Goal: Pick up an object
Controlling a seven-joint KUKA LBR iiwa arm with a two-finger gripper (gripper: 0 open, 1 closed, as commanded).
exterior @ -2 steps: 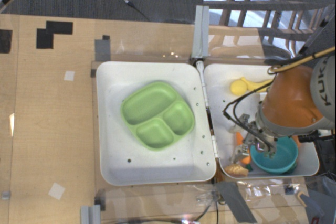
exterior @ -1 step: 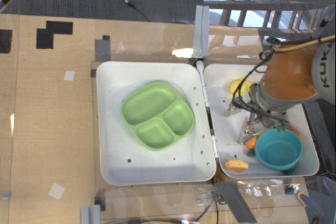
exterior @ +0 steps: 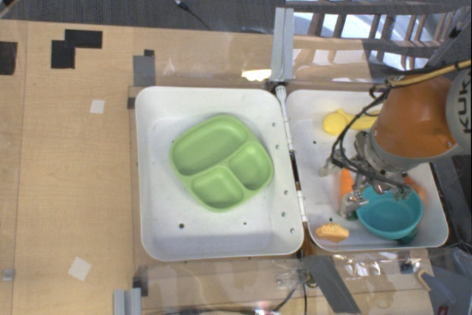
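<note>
Teal bowl (exterior: 391, 216) — round, glossy — just beneath gripper (exterior: 366, 193).

teal bowl: a round teal plastic bowl (exterior: 391, 216) is sitting upright just beside the jaws, on their right and slightly below.
orange piece: a slim orange plastic carrot-like piece (exterior: 345, 184) is lying just left of the jaws.
yellow piece: a rounded yellow plastic piece (exterior: 338, 122) is resting well above them.
tan piece: a small tan bread-like lump (exterior: 332, 232) is lying below-left.
</note>
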